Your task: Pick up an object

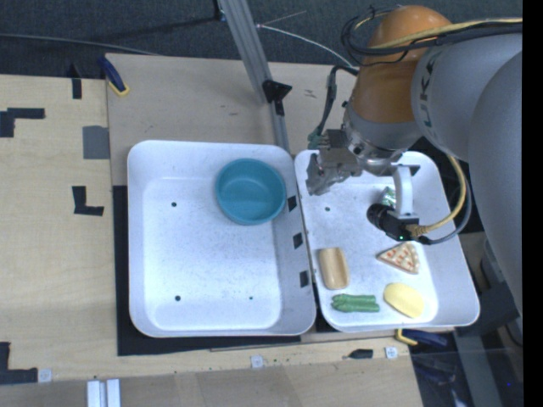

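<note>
Well apart: pincer (325,176), hotdog (333,267).

Pale wooden bench (51,253), marked with short strips of dark tape (83,200) and one grey patch (96,142) toward the left. Directly on it, a black mat (121,312) under two shallow white bins set side by side, rims touching. Left bin (170,303), the larger, holding a blue bowl (249,191) near its far right corner. Right bin (450,312) holding a bread roll (333,267), a green bean pod (355,303), a yellow lemon-like piece (404,300) and a pizza slice (400,258), all near its front. Slanted metal rail (246,41) rising from the bench behind the bins.
</note>
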Available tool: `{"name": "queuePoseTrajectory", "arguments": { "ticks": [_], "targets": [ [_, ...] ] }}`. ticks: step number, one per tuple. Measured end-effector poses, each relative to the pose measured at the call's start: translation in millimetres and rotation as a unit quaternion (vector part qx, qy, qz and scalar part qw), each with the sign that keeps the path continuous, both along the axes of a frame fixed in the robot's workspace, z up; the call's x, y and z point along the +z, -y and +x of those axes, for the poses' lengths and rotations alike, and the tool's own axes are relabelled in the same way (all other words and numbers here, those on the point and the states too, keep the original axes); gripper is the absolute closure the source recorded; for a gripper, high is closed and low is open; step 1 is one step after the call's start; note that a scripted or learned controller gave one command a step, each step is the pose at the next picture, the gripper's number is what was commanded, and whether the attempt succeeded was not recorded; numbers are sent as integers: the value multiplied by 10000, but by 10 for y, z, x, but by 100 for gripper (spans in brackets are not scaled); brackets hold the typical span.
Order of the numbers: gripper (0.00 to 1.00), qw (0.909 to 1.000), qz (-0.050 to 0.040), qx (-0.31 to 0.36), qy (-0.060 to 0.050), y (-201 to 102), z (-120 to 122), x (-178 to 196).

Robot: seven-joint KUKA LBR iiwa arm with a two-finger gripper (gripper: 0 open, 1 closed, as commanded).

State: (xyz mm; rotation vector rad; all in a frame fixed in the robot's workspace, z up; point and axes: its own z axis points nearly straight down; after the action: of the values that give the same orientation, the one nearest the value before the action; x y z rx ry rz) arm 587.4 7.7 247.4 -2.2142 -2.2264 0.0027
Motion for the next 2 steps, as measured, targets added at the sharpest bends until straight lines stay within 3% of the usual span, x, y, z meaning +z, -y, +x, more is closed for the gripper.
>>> {"name": "queuePoseTrajectory", "arguments": {
  "ticks": [2],
  "targets": [
    [100,10000,4,1,11,-903,601,-246]
  ]
}}
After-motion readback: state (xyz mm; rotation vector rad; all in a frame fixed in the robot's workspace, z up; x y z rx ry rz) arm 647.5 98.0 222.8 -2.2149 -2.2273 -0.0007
